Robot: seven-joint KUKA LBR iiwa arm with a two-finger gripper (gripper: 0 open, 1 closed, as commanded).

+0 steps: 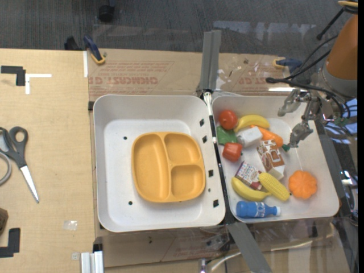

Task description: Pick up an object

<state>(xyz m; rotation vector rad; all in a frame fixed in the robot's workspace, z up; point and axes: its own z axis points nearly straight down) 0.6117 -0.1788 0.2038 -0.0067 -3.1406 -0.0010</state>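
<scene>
The right bin (325,152) holds several toy foods: a red tomato (228,119), a yellow banana (253,120), a carrot (269,135), a brown-and-white carton (271,156), an ear of corn (274,186), an orange (302,185) and a blue bottle (257,210) lying at the front. My gripper (296,121) hangs over the bin's back right part, above and right of the carrot and carton. It is open and nothing sits between the fingers.
The left bin (108,152) holds a yellow divided plate (169,166). Scissors (21,158) lie on the bench at far left. Cables run along the right edge behind the arm. A second banana (247,190) and a red pepper (232,151) lie mid-bin.
</scene>
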